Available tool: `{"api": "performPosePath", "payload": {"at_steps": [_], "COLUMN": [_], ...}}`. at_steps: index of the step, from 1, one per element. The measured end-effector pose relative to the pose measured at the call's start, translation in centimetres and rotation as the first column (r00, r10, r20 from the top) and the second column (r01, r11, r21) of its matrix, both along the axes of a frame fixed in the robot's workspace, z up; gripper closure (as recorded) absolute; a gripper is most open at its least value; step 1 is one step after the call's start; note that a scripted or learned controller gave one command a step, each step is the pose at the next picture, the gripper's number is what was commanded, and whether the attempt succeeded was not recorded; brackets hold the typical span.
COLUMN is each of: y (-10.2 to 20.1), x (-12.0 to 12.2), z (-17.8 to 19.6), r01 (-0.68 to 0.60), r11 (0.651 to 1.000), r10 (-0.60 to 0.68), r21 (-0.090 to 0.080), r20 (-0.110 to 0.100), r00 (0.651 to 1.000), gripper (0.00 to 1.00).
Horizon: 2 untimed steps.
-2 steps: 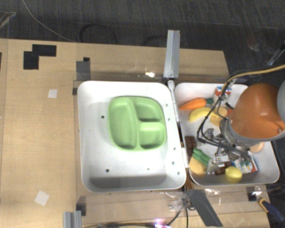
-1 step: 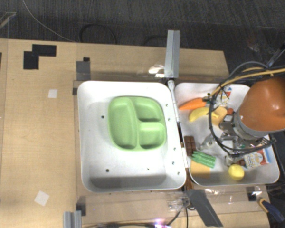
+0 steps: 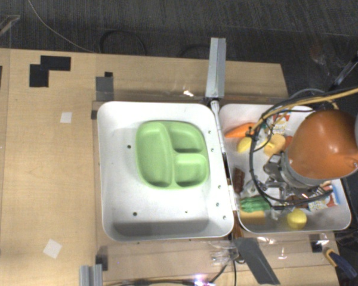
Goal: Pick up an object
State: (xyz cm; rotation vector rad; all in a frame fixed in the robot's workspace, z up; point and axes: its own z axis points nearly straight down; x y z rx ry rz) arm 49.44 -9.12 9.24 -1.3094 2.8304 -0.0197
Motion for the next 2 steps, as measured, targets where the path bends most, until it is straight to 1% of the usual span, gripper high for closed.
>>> {"api": "performPosePath", "payload": {"at_steps": [1, 2], "y": [0.3, 4.4], "x": [0.6, 2.8], "z": [1.3, 13.6], "r01": [-0.003, -0.075], "r11": [1.000, 0.997], "r10": [0.003, 0.075], "r21": [0.004, 0.001], "r20": [0.017, -0.008], "r00": [1.000, 0.997], "gripper": [1.00, 1.00]}}
